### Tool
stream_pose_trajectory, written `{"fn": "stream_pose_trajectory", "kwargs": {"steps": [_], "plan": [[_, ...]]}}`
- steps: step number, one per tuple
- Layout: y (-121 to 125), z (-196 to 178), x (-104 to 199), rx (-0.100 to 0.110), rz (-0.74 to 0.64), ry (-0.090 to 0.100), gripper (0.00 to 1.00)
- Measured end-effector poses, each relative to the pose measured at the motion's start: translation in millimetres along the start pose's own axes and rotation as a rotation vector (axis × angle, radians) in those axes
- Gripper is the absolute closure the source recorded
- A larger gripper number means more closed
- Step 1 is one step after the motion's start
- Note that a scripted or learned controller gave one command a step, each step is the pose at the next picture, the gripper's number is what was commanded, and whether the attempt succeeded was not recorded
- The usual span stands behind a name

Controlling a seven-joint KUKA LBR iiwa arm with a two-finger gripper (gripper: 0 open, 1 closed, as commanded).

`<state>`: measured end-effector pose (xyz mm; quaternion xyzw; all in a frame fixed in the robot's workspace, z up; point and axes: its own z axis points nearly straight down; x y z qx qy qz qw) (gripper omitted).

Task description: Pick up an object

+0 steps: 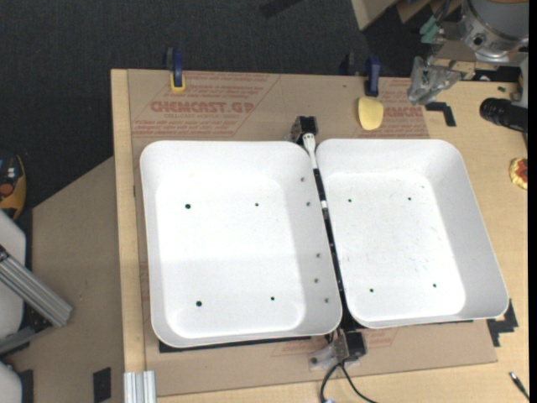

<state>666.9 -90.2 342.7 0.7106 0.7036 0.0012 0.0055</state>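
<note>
A yellow object [370, 112] lies on the board at twelve o'clock of the right bin [470, 225]; my pincer [428, 82] hovers just beside it, at its two o'clock, whether parted I cannot tell.

On the brown board [252, 99] covering my table, at about eleven o'clock from the left bin [159, 225], I can read red print: "CHEMCAST G P". A line of smaller red lettering runs above it and more below, all too fine for me to make out. At about twelve o'clock from the right bin [478, 225], more red print shows on the same board, too broken up to read.
</note>
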Motion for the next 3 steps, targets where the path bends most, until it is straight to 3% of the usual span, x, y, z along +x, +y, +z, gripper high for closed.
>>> {"fn": "stream_pose_trajectory", "kwargs": {"steps": [1,2,3], "plan": [[-2.7,48.3,121.6,0.015,-0.019,0.009,1.0],[-11.2,21.2,6.6,0.004,-0.001,0.001,1.0],[-40.0,-14.7,14.3,0.004,-0.009,0.005,1.0]]}}
